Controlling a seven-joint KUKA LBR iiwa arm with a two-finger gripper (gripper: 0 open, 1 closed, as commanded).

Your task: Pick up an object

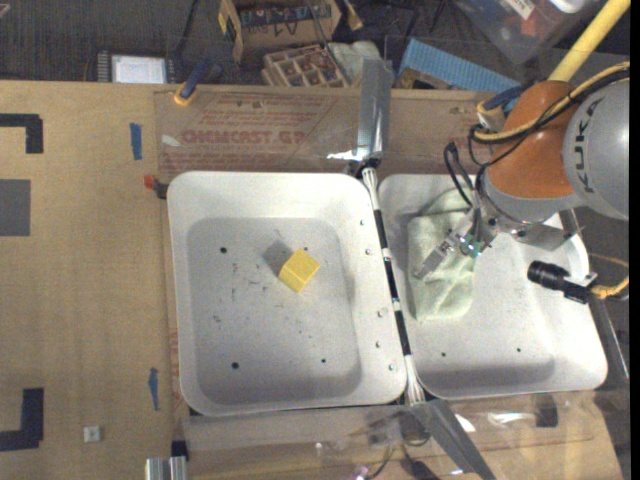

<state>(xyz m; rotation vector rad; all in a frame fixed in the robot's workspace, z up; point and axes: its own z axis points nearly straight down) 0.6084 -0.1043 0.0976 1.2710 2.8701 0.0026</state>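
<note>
While I watch, arm [560,148] bends down from right over right bin [520,353]; tool [452,250] low on pale green cloth [440,268], fingers spread, pinching nothing.

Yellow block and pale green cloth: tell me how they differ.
The yellow block is a small, rigid cube; the pale green cloth is larger, soft and crumpled. The block sits alone in the left bin; the cloth lies in the right bin, with the hand over it. Both rest on a bin floor.
</note>
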